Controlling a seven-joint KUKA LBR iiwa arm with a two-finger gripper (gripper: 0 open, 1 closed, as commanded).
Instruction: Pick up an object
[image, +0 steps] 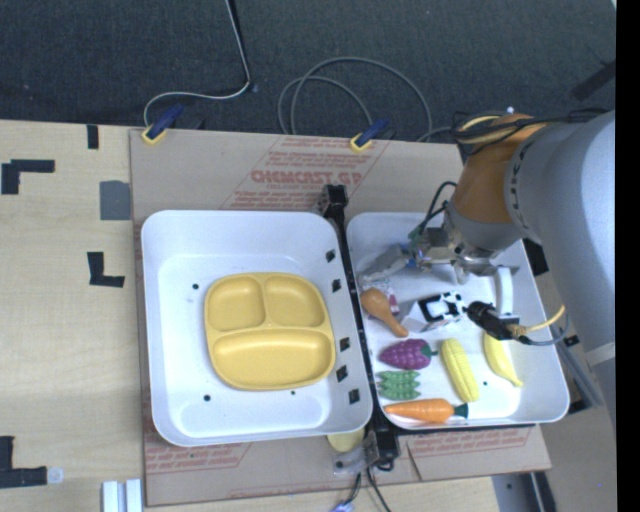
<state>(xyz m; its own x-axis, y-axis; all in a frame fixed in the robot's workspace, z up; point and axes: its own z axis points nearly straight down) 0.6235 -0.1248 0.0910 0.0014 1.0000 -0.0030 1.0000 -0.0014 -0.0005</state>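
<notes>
Hovering above the right bin, the gripper needs a centred descent onto the drumstick beside it; finger state cannot be told.

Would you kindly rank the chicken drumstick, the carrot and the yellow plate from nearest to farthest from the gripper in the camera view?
From the gripper:
1. Chicken drumstick, just left of it.
2. Carrot, at the right bin's near edge.
3. Yellow plate, in the left bin.
</notes>
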